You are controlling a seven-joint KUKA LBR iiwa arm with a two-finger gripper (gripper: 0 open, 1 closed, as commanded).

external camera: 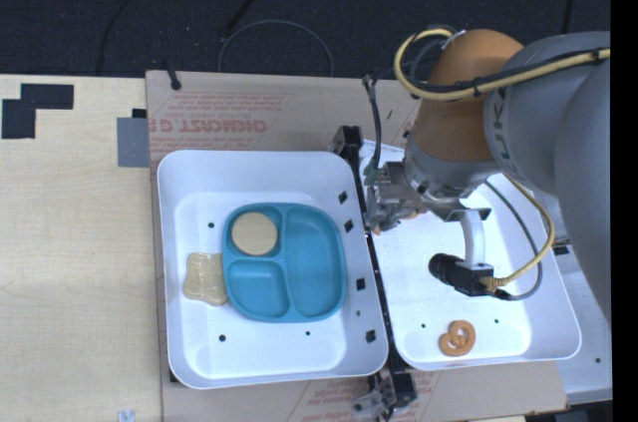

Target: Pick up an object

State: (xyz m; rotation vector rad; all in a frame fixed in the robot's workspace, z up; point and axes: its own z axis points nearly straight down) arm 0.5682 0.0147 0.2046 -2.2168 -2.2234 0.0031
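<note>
Pretzel toy, small, orange-tan, twisted loops, lying flat near the right bin's front edge, well apart from the gripper, whose opening cannot be told

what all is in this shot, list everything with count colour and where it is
left bin: 1, white, on the cardboard
right bin: 1, white, beside it
cardboard: 1, brown, under both bins
plate: 1, blue, in the left bin
biscuit: 1, tan, plate's upper left compartment
lump: 1, pale yellow, left bin, beside the plate
pretzel: 1, orange, right bin, near edge
arm: 1, grey and orange, over the right bin
gripper: 1, by the bins' divide
</note>
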